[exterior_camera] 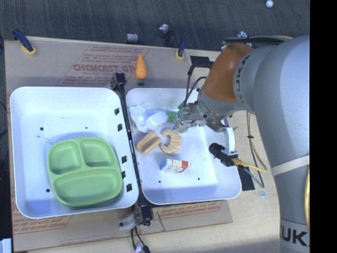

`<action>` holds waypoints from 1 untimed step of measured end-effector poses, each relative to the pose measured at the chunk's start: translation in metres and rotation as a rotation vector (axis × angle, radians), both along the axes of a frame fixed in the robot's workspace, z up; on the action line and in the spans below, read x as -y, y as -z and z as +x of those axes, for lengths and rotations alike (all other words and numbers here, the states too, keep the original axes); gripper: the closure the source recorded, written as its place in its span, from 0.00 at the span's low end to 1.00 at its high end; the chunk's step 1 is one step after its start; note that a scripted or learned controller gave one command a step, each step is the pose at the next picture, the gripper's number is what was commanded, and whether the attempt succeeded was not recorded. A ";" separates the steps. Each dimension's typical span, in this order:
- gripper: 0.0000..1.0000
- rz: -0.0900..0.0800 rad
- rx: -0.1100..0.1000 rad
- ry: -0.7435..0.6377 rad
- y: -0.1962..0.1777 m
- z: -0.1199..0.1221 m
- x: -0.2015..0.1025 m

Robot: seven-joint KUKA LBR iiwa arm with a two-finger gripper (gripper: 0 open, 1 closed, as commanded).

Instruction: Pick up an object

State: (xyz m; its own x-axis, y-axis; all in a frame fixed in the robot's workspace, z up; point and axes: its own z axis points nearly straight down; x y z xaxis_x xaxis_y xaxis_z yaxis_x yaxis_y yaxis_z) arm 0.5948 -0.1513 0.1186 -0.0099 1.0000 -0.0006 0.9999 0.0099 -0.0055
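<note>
Over the right shallow white bin (226, 186), the grey arm's two-finger gripper (181, 121) is low, near the tan ring-shaped toy (170, 142). If the claw is wide or narrow, I cannot tell. Beside the ring lie a tan oblong bread-like piece (148, 142), crumpled white wrappers (147, 118) and a small red-and-white carton (175, 165). A green plastic tray with 3 compartments (84, 170) rests in the left white bin (31, 109).

Even overhead light, soft shadows, slightly soft focus, mild white-bin glare.
</note>
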 end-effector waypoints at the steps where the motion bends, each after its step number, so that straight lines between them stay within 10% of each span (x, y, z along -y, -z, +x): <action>1: 1.00 0.000 0.005 0.006 -0.091 -0.089 0.024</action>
